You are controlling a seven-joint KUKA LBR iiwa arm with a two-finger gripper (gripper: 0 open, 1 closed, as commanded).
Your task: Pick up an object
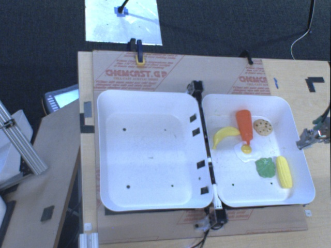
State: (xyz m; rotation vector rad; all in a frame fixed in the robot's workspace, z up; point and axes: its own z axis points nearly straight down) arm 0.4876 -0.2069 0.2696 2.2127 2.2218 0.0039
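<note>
The right bin (289, 110) holds several toy foods. An orange-red bottle (244, 126) lies in the middle, its yellow cap resting on a white fried egg (248, 154). Left of the bottle lies a yellow banana (224, 135), and right of it a round cookie (262, 126). Near the bin's front right are a green leafy piece (266, 167) and a yellow corn cob (284, 171). My gripper (306, 139) hangs at the right edge of the view, just outside the right bin's right wall, apart from all the objects.
The left bin (150, 149) sits beside the right one, joined by a black clipped divider (202, 138). Both rest on a cardboard sheet (155, 71) on the wooden bench. A shiny metal plate (121, 14) lies behind the bench.
</note>
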